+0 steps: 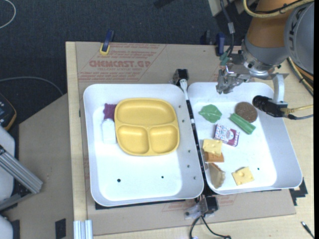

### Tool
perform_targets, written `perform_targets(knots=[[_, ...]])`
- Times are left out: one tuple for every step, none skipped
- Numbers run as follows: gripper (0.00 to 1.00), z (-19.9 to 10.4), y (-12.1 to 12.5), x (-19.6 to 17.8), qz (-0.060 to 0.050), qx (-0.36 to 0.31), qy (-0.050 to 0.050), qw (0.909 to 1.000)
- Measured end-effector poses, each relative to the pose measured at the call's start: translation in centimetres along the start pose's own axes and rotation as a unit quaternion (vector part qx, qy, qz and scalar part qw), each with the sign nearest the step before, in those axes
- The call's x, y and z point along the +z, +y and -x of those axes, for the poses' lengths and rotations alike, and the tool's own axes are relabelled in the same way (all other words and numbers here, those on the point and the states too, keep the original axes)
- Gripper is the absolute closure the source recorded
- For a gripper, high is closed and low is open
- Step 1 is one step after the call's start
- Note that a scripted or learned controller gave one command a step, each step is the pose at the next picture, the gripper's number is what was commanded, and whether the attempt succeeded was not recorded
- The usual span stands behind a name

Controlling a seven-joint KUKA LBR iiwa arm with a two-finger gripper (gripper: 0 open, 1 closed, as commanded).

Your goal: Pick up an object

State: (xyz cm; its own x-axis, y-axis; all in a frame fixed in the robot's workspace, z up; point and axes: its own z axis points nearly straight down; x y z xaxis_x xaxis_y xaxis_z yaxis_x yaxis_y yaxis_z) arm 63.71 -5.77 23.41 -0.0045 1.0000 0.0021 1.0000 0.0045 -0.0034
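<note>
— Hovering over the right bin's [284, 148] far edge, the pincer [227, 86] hangs with its fingers a little apart, nothing between them.

— And the objects?

— Green leaf [211, 113], brown disc [246, 111], green stick [242, 123] and printed packet [226, 134] lie just below it. The left bin [94, 168] carries a yellow divided plate [147, 126].

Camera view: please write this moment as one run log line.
gripper: above right bin's far edge | holding: nothing visible | nearest: green leaf | yellow tray: left bin
</note>
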Motion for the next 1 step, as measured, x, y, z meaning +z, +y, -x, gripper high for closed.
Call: perform_targets(knots=[[1.0,-4.52,-3.46,1.22,-0.001,0.0,0.0,1.0]])
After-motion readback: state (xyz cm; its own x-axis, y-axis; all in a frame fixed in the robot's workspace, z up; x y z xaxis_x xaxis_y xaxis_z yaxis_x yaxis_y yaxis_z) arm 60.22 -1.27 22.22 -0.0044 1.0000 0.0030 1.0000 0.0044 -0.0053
